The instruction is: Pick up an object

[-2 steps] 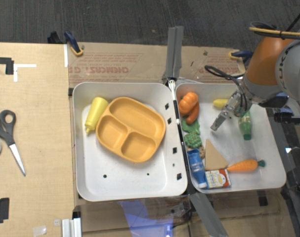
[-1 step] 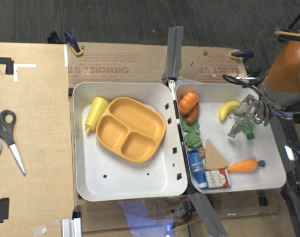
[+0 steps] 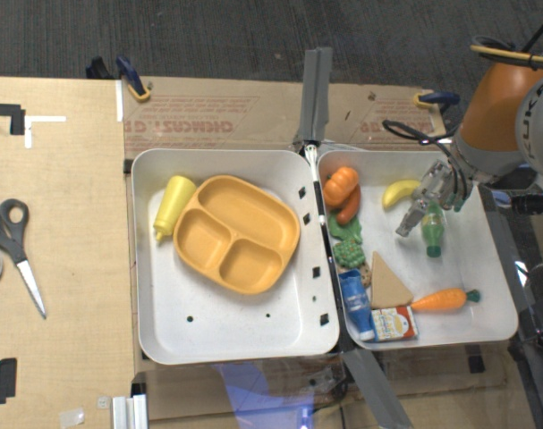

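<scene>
Item: green bottle [image 3: 432, 232], upright in the right bin [image 3: 499, 266] beside the banana [image 3: 398, 192]; your end effector [image 3: 429, 206] hangs just over it, fingers spread narrowly, holding nothing; lower squarely over the cap before closing, clear of the banana.

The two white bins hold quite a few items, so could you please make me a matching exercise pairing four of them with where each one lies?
Items:
1. yellow bottle
2. banana
3. carrot
4. orange divided plate

Places:
A. right bin, near its front right corner
B. left bin, at the plate's left edge
C. right bin, just left of the end effector
D. middle of the left bin

Pairs: 1-B, 2-C, 3-A, 4-D
</scene>
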Controlling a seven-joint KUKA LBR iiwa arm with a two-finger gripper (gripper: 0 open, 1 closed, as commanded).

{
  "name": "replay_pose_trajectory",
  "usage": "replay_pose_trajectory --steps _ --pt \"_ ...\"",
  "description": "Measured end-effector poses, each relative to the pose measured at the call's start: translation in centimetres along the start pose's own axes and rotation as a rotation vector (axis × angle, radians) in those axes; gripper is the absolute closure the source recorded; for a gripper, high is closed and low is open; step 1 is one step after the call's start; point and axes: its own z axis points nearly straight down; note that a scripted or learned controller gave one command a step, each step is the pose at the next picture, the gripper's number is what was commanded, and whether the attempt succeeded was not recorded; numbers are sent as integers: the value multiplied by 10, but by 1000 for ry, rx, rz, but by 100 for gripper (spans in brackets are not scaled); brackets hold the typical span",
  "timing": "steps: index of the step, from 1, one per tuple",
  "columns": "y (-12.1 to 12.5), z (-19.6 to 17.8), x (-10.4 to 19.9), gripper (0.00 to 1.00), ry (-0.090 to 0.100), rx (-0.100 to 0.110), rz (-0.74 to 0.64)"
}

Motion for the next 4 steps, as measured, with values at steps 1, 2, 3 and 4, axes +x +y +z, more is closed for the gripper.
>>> replay_pose_trajectory --steps 1,2,3,4 --pt "3 -12 -3 100 -20 -7 -4" --pt "79 -119 41 100 -15 -11 173" --pt "111 -153 102 100 -11 -9 306" --pt "33 -18 105 100 -10 -8 183"
